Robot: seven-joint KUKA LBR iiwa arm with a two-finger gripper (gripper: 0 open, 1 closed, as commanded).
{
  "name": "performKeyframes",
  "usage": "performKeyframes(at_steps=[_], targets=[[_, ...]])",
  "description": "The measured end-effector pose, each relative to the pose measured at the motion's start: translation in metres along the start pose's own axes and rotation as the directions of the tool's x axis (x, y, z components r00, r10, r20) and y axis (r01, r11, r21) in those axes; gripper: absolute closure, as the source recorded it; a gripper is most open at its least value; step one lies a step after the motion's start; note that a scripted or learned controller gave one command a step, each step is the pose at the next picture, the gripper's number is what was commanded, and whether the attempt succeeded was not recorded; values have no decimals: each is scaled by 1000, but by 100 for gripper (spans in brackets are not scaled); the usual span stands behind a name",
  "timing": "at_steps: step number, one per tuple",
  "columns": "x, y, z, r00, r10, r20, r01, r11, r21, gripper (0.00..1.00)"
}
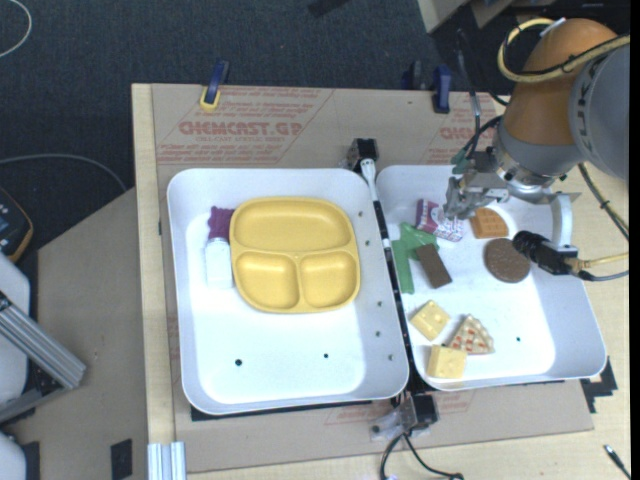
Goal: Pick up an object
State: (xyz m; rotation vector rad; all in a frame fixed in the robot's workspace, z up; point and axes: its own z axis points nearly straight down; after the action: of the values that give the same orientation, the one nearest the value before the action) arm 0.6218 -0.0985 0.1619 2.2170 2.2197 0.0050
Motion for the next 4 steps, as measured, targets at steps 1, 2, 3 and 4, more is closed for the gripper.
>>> performKeyframes(at_steps=[1, 2, 3, 4], targets=[[-2, 12, -52, 1000, 0, 1, 0, 1000, -3, 100], [-2, 13, -64, 1000, 0, 0, 0, 1000, 0, 100], [47, -27, -65, 1000, -3, -4, 3, 1000, 10, 100], [99, -55, -64, 1000, -4, -4, 4, 1000, 10, 100]])
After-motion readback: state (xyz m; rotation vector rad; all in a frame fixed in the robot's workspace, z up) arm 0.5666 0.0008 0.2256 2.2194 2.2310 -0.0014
